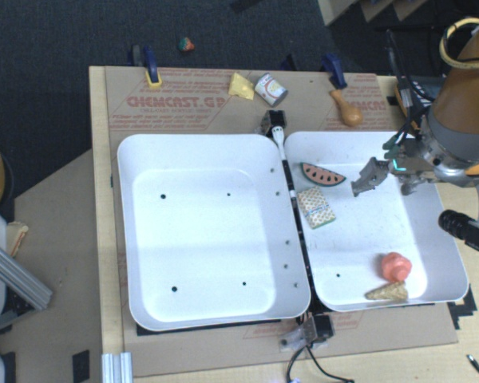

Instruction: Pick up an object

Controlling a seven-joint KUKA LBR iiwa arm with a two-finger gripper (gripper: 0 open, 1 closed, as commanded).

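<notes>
Scanning from the left, the left bin (203,230) has just bare white floor, so it looks like the drop side, kept clear for whatever gets lifted out of the other one. Up on the desk (184,102) past the bins sit some strays: a yellow piece (241,87), a small white box (271,89) and, further right, a tan wooden-looking toy (346,108). None of those are in the way of anything.

All the pickable stuff is in the right bin (431,238). A watermelon slice (322,174) lies near the dividing wall, with a patterned packet (315,207) just below it, nearly touching. Down at the front edge, a pink ball-ish thing (395,266) sits right against a tan wedge (387,293), so grabbing one of those would probably nudge the other.

The gripper (370,179) hangs over the right bin just right of the watermelon slice, holding nothing. Can't tell how it's set, too dark and blurry. The slice seems the likely target, though the bin wall and packet crowd it a bit.
</notes>
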